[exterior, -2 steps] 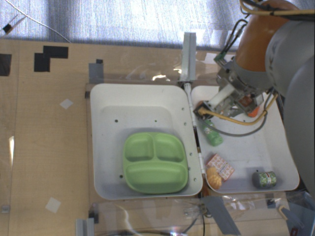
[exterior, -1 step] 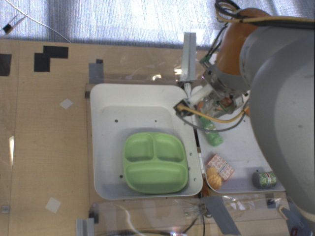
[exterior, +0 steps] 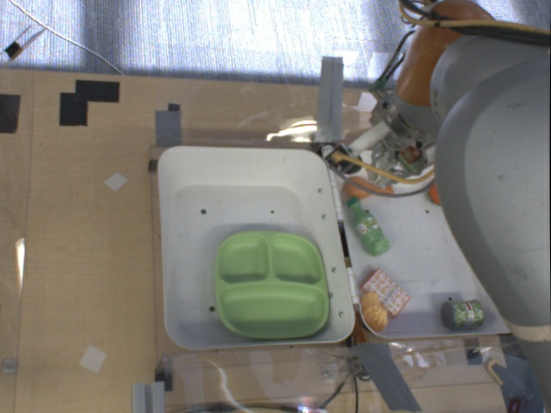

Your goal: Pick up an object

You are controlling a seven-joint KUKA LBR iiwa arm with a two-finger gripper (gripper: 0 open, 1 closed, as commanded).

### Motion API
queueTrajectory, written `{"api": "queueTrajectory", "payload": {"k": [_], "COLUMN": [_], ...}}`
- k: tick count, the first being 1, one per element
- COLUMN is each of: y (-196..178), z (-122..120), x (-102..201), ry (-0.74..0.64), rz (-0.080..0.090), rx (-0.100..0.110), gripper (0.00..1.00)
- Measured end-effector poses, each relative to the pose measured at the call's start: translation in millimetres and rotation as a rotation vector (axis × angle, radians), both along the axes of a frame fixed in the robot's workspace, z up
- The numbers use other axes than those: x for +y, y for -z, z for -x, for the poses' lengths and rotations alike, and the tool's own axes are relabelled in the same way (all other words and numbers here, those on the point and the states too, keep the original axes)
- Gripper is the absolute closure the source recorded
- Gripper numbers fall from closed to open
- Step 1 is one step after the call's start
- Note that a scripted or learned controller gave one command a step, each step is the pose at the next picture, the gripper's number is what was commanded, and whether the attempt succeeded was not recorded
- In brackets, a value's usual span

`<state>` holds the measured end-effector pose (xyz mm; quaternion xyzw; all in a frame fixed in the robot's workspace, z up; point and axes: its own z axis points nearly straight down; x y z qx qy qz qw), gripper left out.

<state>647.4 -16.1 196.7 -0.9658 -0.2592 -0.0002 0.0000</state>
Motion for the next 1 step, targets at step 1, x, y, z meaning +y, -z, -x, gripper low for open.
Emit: {"api": "queueTrajectory", "payload": {"k": [1], "y": [11.6], "z": [0.1], "x": [27.9], "ry": [0.038], "rz": [0.0], "rx": [-0.001], "gripper": [1.0]}}
